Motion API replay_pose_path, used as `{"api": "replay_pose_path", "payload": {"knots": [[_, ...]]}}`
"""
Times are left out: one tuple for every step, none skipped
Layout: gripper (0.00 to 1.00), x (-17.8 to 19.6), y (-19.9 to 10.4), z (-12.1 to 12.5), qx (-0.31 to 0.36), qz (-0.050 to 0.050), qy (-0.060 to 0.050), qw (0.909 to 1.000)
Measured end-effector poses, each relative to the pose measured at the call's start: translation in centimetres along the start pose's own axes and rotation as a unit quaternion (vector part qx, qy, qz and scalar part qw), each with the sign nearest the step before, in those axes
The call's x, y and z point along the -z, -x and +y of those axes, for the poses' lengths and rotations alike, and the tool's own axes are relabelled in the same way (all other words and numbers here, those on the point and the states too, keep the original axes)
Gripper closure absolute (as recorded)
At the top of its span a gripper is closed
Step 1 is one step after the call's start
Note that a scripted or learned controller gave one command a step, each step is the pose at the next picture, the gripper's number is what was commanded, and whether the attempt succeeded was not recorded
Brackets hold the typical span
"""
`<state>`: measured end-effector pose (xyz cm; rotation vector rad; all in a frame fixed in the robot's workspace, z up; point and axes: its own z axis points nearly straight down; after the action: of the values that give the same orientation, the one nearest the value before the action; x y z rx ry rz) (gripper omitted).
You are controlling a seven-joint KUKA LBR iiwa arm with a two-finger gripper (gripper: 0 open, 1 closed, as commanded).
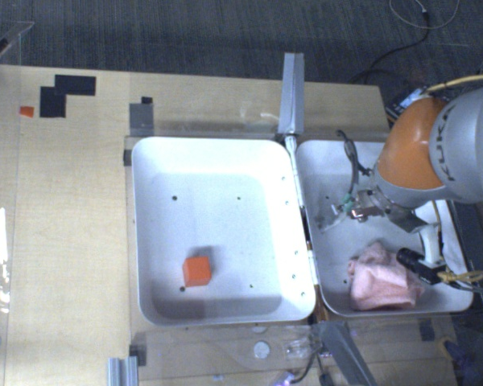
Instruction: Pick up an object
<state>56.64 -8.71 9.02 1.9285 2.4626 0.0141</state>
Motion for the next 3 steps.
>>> {"api": "replay_pose_path", "payload": {"knots": [[0.0,0.2,0.1,-7.7,0.059,-0.001,0.0,0.9983],[0.0,0.2,-1.0,-6.5,-0.069,-0.002,0.002,0.9976],[0.0,0.0,-0.3,-0.4,-0.07,-0.001,0.001,0.9975]]}}
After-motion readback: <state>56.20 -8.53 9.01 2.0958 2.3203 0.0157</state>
